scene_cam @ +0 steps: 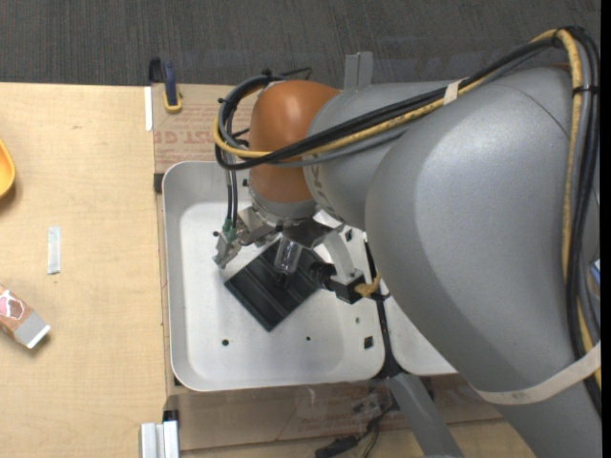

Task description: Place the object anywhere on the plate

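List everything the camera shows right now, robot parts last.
bin: 1, white, centre of view, under the arm
black slab: 1, black, flat on the bin floor beneath the claw
bench: 1, light wood, left of the bin
yellow thing: 1, yellow-orange, cut off by the left edge
small strip: 1, pale grey, on the bench left of the bin
wrapped bar: 1, red-brown and white, on the bench at lower left
clamp: 1, blue and yellow, at the bin's top left corner
arm: 1, grey with an orange band, reaching in from the right
cables: several, black and yellow, along the arm
claw: 1, metal, directly over the slab
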You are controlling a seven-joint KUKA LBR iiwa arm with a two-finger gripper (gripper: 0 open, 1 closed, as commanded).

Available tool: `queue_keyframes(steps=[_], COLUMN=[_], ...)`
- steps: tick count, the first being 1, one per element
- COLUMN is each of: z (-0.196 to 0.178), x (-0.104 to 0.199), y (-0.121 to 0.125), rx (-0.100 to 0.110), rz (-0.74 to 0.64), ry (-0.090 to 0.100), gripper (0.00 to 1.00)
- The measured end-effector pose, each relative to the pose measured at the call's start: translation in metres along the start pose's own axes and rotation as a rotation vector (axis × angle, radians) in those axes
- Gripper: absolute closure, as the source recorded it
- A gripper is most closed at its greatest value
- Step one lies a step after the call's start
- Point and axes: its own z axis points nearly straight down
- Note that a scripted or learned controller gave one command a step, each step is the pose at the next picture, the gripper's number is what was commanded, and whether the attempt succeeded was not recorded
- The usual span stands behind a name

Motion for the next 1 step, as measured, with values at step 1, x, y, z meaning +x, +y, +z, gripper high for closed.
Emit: queue_keyframes(steps=[1], z=[-0.0087], x=[-0.0019], y=[-0.0006], rx=[0.001], rz=[0.004], ry=[-0.001], gripper=[1.00])
